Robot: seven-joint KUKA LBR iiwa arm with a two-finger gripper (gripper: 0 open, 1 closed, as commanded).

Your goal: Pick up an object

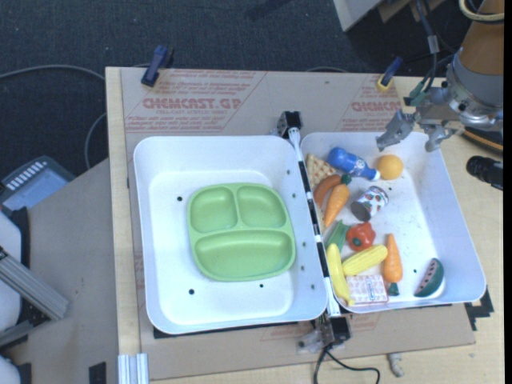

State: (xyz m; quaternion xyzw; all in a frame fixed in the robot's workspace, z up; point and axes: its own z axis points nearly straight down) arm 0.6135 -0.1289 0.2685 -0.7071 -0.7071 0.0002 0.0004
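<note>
The right bin (456, 206) holds several toy foods: a blue bottle (348, 161), an orange (390, 167), a carrot (337, 202), a grey-and-white piece (370, 202), a red tomato (362, 236), a corn cob (365, 258), a banana (336, 272), a second carrot (392, 262) and a watermelon slice (430, 278). My gripper (414, 139) hangs over the bin's far edge, just beyond the orange and to its right. It is open, and nothing sits between its fingers.
The left bin (160, 214) bears a green divided plate (240, 230). A waffle piece (318, 169) and a small printed box (368, 290) also lie in the right bin. Blue clamps (156, 64) hold the board at the bench's back.
</note>
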